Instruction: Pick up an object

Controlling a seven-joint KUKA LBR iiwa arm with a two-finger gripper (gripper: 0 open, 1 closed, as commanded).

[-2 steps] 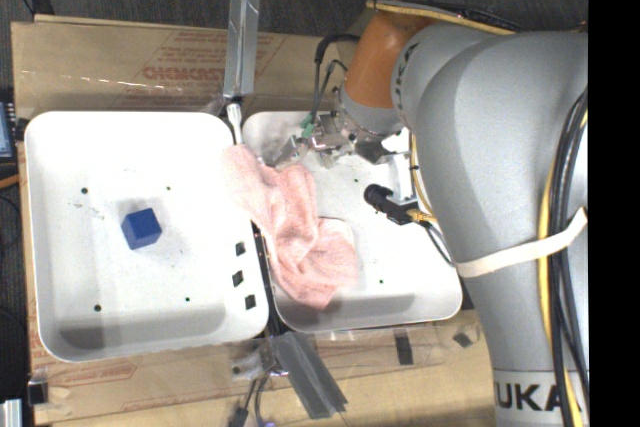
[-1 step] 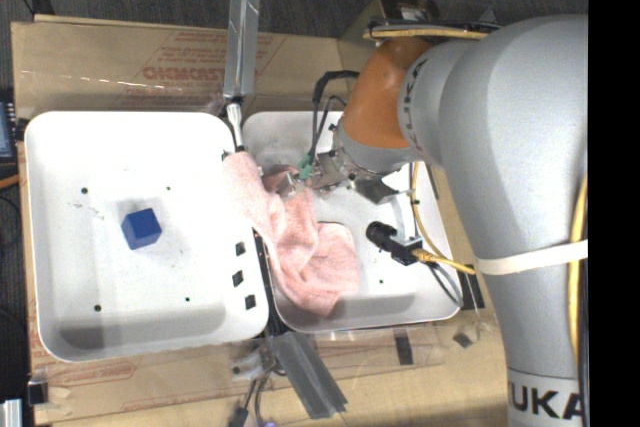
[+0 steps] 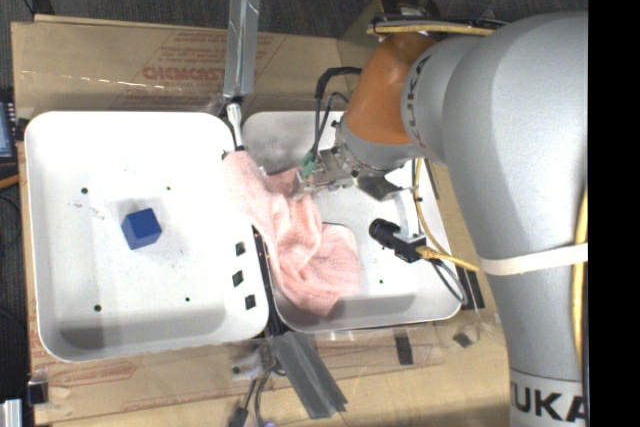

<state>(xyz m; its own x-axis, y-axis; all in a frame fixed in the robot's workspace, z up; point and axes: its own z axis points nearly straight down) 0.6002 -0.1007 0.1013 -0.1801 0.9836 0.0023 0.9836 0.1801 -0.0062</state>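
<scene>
One blue cube (image 3: 142, 227), one pink cloth (image 3: 310, 250), two white bins, left bin (image 3: 60, 215) and right bin (image 3: 385, 280).

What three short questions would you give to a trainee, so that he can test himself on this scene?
1. True or false: the blue cube lies in the view's left-hand bin.
2. Which thing is nearest to the end effector? A: a pink cloth. B: a green ball. C: a metal spoon.
3. Fill in the missing word: the cloth's bin stands on the view's ____ side.

Key: 1 true; 2 A; 3 right.
</scene>
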